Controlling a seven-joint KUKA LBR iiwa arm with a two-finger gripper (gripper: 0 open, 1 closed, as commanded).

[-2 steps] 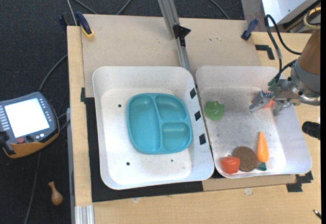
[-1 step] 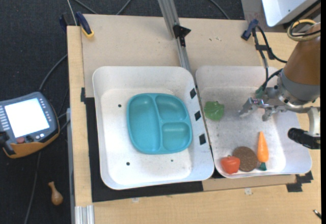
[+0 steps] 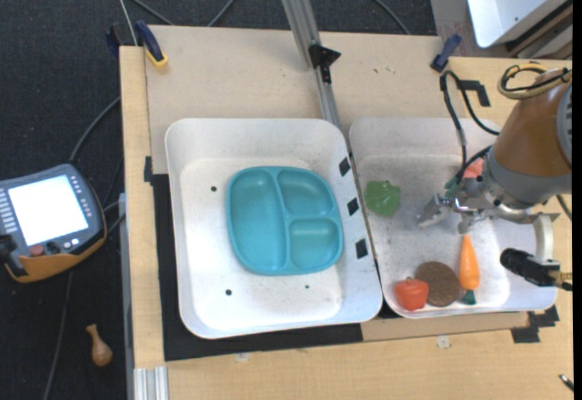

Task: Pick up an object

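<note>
Since the carrot (image 3: 468,264) lies in the right bin (image 3: 400,139) with its long axis running near-far, it sits just nearward of the gripper (image 3: 443,207), whose fingers look spread, though blurred; brown disc (image 3: 440,283) and tomato (image 3: 411,294) lie beside it.

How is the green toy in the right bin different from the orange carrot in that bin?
The green toy is rounded and lumpy; the carrot is long and tapered. The green toy lies alone near the bin's left wall; the carrot lies at the near edge beside a brown disc. The carrot is orange with a green end. Both lie in the right bin.
</note>
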